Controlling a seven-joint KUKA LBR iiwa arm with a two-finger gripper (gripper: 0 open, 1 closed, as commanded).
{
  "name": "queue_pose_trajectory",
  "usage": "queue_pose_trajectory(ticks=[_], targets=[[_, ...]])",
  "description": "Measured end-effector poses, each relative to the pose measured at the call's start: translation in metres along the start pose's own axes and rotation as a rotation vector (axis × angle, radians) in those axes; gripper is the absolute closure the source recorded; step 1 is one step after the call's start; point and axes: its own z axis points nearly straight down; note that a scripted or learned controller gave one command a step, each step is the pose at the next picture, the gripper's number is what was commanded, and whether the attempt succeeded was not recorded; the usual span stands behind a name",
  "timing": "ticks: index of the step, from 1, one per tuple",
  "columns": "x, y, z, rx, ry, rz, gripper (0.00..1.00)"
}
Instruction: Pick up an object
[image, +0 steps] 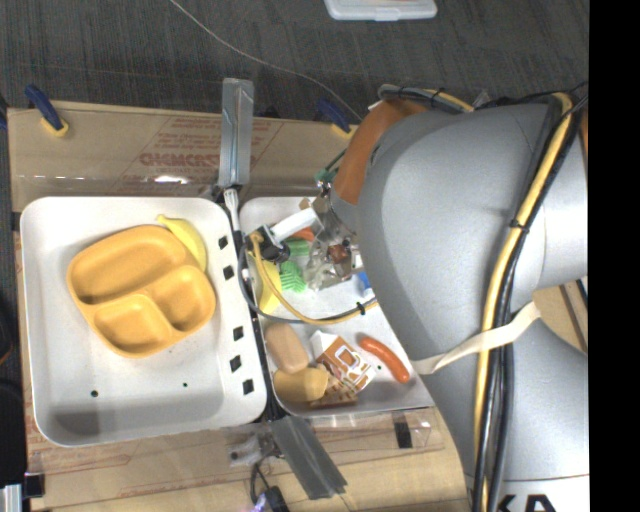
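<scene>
Grey arm (470, 250) is reaching into my right bin (345, 400), its hand (325, 255) hanging above a green toy (291, 277); finger state I cannot tell.

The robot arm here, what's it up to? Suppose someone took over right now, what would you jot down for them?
Gripper: down in the right bin, among the clutter; I cannot tell if it has gripped anything.
Right bin: green item, hot dog, printed carton, two tan food pieces.
Left bin: yellow divided tray, banana behind it.
Done: nothing visibly lifted.
Left: grasp one object, raise it.
</scene>
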Motion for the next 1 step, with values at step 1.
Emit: queue_pose_trajectory(ticks=[1], targets=[[0.0018, 0.004, -0.0466, -0.008, 0.013, 0.011, 1.0]])
